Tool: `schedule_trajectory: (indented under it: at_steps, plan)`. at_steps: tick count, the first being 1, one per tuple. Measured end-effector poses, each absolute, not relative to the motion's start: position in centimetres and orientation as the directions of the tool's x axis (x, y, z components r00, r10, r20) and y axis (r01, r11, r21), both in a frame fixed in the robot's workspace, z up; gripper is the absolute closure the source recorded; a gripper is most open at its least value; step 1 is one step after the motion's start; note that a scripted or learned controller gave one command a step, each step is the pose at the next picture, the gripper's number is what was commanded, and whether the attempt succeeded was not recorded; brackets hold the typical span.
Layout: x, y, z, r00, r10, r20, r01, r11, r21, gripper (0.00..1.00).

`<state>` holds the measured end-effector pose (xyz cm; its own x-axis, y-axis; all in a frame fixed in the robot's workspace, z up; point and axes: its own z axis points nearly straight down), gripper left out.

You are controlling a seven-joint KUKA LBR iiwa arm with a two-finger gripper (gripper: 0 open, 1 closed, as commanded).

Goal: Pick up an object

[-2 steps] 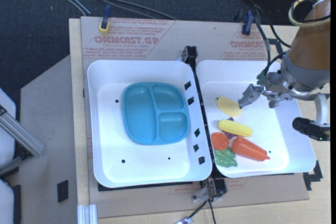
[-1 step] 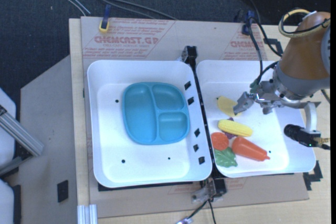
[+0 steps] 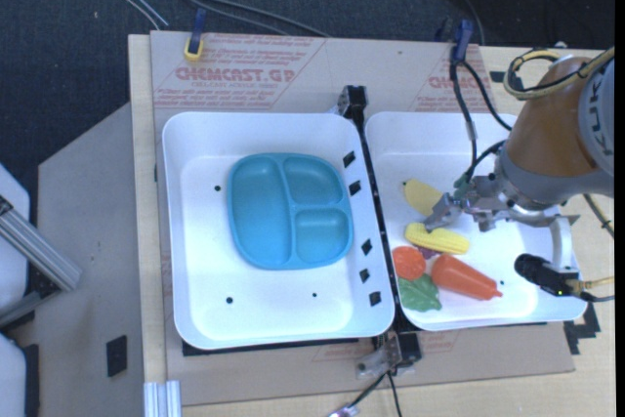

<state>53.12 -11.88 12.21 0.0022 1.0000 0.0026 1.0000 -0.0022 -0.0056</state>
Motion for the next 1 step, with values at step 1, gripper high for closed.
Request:
schedule_trajectory:
  at_steps: [1]
  plan:
    - [54.03,-11.93,10.48,0.0,1.0,-0.005,1.0,0.001,0.028,0.0]
